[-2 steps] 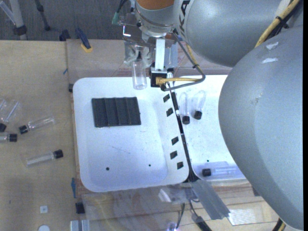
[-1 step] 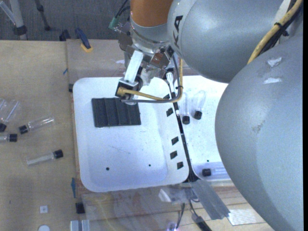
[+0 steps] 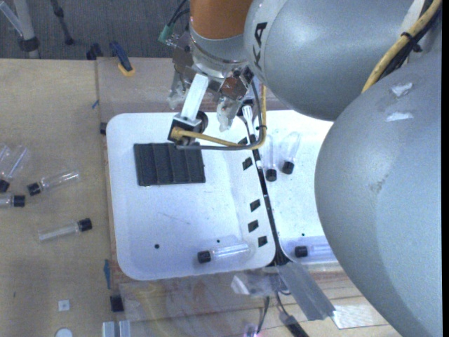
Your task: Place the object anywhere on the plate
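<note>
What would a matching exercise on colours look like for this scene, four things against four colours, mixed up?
Things:
1. ridged plate
2. left bin
3. band above the wrist
4. body of the vial at the left bin's near edge

Colours:
A. white
B. clear
C. black
D. orange

Pairs: 1-C, 2-A, 3-D, 4-B
</note>
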`<state>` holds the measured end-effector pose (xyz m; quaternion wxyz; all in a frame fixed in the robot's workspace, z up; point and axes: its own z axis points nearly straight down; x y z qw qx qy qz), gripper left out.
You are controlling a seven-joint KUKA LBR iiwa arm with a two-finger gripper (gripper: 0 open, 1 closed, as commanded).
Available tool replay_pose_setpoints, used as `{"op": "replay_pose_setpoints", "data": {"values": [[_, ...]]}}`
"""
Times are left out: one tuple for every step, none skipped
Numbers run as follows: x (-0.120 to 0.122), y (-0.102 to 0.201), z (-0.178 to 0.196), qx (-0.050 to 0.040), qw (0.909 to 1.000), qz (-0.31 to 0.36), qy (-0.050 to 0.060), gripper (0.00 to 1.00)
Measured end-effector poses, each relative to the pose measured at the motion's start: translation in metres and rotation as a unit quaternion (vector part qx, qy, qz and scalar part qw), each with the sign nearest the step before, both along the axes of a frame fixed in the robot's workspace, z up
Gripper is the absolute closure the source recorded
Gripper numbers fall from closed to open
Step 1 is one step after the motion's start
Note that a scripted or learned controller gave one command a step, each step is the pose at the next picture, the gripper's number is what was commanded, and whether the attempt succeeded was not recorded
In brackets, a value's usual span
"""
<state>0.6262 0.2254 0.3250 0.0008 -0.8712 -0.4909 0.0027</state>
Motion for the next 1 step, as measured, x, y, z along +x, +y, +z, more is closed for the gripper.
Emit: {"op": "replay_pose_setpoints", "data": {"values": [[-0.0013, -0.0007, -0.1032, -0.0001, 0.992, -0.126, 0.0, 0.0]]}}
